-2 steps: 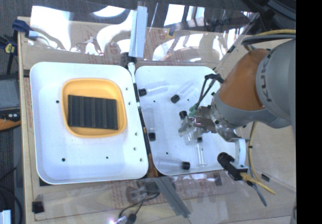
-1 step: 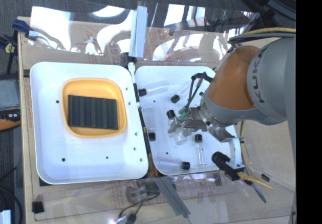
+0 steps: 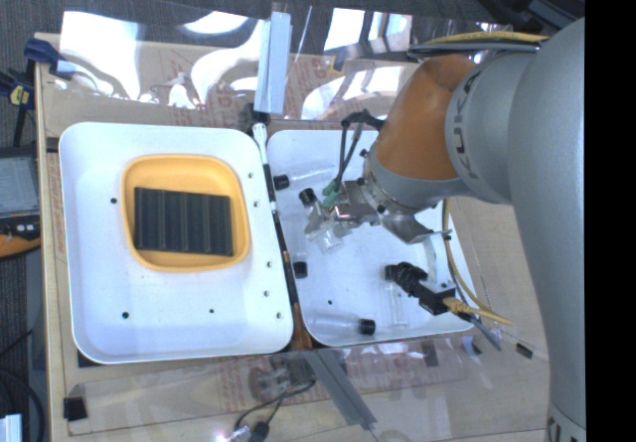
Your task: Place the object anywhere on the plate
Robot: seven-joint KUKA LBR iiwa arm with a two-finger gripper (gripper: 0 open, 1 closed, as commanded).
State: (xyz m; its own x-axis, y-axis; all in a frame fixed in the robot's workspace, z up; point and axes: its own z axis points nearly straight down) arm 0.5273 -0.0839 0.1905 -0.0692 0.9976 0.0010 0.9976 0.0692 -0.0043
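Well apart from the yellow plate (image 3: 184, 174), pincer (image 3: 330, 215) over the right bin (image 3: 338, 283), its opening impossible to tell.

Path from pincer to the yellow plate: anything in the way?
The two white bins' adjoining rims lie between the pincer, over the right bin, and the yellow rounded-square plate in the left. A black ribbed rectangular slab covers the plate's middle.

The yellow plate (image 3: 184, 172) lay in the left bin (image 3: 149, 316), with a dark ridged block (image 3: 189, 221) resting on it. The arm (image 3: 447, 132) reached over the right bin (image 3: 338, 293), and the gripper (image 3: 333, 217) hung low near its middle.
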